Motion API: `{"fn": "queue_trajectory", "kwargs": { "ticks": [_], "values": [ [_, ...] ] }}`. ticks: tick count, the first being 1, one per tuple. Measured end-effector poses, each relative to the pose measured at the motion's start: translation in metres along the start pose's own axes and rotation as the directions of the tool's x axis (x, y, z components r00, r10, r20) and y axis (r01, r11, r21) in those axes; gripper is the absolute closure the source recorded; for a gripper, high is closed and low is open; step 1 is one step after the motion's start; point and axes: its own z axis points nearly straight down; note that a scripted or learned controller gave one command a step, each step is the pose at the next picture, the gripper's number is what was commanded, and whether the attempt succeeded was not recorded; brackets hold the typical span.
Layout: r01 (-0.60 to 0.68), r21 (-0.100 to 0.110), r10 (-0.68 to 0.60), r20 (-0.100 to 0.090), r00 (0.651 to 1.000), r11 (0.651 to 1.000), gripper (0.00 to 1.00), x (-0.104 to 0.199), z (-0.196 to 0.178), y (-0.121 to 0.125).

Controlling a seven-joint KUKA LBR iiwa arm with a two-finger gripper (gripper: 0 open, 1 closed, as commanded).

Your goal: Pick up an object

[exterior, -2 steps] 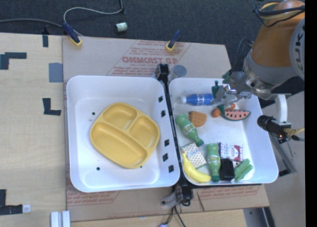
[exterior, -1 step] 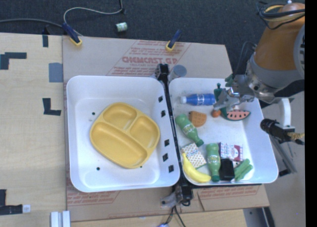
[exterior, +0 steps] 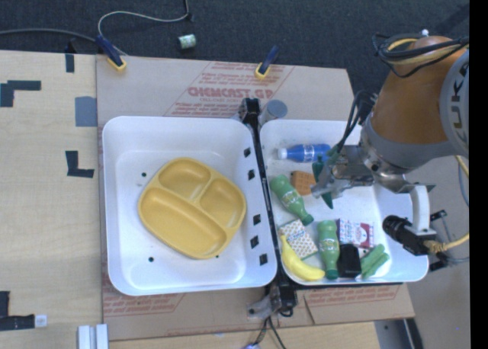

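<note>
My gripper [exterior: 331, 186] hangs low over the upper middle of the right bin [exterior: 396, 210], under the grey and orange arm. Just left of it lie a small orange-brown item [exterior: 302, 181] and a green bottle [exterior: 290, 197]. A clear bottle with a blue label [exterior: 305, 152] lies on its side above them. Along the bin's front edge sit a yellow banana [exterior: 299, 262], a checkered packet [exterior: 299, 239], a second green bottle [exterior: 329, 244], a red and white packet [exterior: 356, 233], a black item [exterior: 348, 260] and a green piece [exterior: 374, 261].
The left bin [exterior: 122, 187] holds a yellow divided plate [exterior: 192, 206]. A black divider [exterior: 258, 187] runs between the two bins. Both rest on cardboard [exterior: 152, 88] held by yellow clamps. A black fitting [exterior: 404, 235] sticks out at the right bin's right side.
</note>
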Motion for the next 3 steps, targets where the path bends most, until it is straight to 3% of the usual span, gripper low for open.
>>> {"fn": "queue_trajectory", "kwargs": {
  "ticks": [1, 2, 3],
  "values": [
    [-0.001, -0.001, 0.001, 0.0, 1.0, 1.0, 1.0, -0.027, -0.009, -0.007],
    [0.0, 0.0, 0.0, 0.0, 1.0, 1.0, 1.0, -0.005, -0.001, -0.014],
    [0.0, 0.0, 0.0, 0.0, 1.0, 1.0, 1.0, -0.002, 0.007, 0.051]
  ]
}}
